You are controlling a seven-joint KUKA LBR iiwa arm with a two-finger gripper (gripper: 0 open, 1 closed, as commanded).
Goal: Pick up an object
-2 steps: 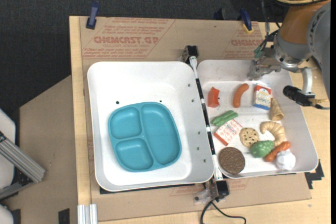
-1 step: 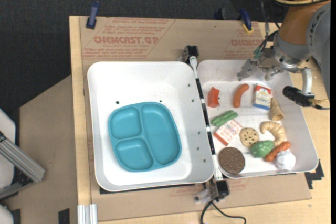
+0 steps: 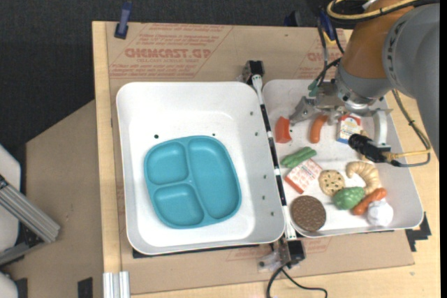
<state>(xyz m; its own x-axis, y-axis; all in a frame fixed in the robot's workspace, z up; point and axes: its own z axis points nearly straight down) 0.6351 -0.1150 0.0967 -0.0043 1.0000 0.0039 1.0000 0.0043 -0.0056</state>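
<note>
Target taken as the small orange sausage [image 3: 317,129] lying in the right bin [image 3: 412,209], directly beneath the claw [image 3: 323,110]; probably hollow plastic, light, stiff, a little slick, best pinched across its short width at mid-length. Glossy orange-red, rounded ends, tilted; red piece [image 3: 282,129] just left, green pod [image 3: 299,156] below; claw state: cannot tell.

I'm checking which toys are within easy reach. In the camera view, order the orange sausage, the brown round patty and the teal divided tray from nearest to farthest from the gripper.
1. Orange sausage: right bin, just below the gripper.
2. Brown round patty: near front edge of the right bin.
3. Teal divided tray: in the left bin, farthest.
</note>
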